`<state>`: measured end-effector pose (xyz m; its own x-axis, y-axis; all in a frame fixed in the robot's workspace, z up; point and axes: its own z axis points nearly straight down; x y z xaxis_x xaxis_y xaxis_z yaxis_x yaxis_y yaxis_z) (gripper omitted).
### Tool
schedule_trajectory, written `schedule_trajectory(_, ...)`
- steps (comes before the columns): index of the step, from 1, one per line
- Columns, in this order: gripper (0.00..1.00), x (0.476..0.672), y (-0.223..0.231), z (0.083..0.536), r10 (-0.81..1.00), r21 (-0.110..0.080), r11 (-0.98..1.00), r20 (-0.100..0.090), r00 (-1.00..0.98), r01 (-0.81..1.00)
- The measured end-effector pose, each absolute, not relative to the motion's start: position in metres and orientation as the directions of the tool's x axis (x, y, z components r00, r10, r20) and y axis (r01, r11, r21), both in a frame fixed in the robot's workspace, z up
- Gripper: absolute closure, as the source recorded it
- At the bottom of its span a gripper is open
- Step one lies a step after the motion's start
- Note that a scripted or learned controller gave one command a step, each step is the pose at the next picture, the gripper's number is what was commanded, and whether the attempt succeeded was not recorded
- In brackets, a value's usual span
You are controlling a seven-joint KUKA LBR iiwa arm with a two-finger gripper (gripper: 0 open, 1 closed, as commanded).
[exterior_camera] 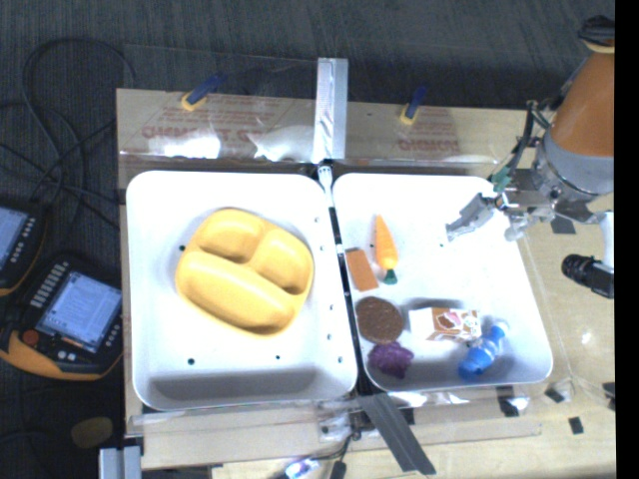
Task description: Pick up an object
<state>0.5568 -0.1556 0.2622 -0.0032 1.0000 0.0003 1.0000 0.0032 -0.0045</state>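
The gripper (489,215) hangs over the right bin (529,297), its two fingers spread apart and holding nothing. The nearest candidate — a toy carrot (384,245) — lies well to its left, beside an orange block (360,268). It looks light, stiff and smooth, so likely slippery; a pinch across its thicker middle seems safest.

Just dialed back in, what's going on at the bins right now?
The arm reaches in from the right, its gripper hanging over the upper right part of the right bin, holding nothing. Below it in that bin lie a carrot, an orange block, a brown disc, purple grapes, a small carton and a blue toy. The left bin holds a big yellow bread-like toy.
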Motion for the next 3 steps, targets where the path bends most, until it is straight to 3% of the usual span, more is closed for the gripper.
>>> schedule_trajectory(1, 0.00, 0.614, -0.110, 0.123, 0.995, -0.005, 0.104, 0.002, -0.104, 0.995)
schedule_trajectory(2, 0.00, 0.607, -0.102, 0.088, 0.892, 0.008, -0.453, 0.001, 0.453, 0.892)
schedule_trajectory(3, 1.00, 0.608, -0.101, 0.095, 0.892, 0.005, -0.451, 0.000, 0.451, 0.892)
